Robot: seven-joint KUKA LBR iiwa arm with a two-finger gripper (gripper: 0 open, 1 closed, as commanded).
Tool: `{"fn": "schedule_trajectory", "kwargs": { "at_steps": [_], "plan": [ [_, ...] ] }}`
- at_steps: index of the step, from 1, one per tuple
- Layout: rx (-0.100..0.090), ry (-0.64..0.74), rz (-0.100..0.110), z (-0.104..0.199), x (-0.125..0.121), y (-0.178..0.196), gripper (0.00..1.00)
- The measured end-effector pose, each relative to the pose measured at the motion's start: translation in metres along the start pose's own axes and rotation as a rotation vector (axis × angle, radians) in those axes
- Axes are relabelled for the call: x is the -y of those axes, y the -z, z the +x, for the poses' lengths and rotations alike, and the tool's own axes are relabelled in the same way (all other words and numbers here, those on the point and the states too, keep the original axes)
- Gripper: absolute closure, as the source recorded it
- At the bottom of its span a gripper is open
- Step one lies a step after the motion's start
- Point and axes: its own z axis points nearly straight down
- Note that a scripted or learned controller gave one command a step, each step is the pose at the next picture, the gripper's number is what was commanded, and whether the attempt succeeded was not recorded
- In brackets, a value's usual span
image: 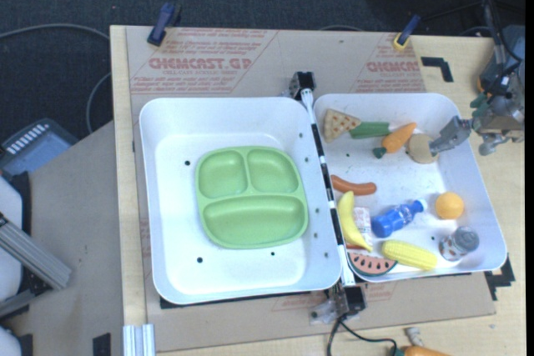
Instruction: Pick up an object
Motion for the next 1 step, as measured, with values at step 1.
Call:
{"fn": "schedule_trajectory", "kwargs": {
  "at_steps": [1],
  "plan": [
    [-0.002,0.002,0.003,0.0751,-0.0073,-0.0982,0.00]
  ]
}}
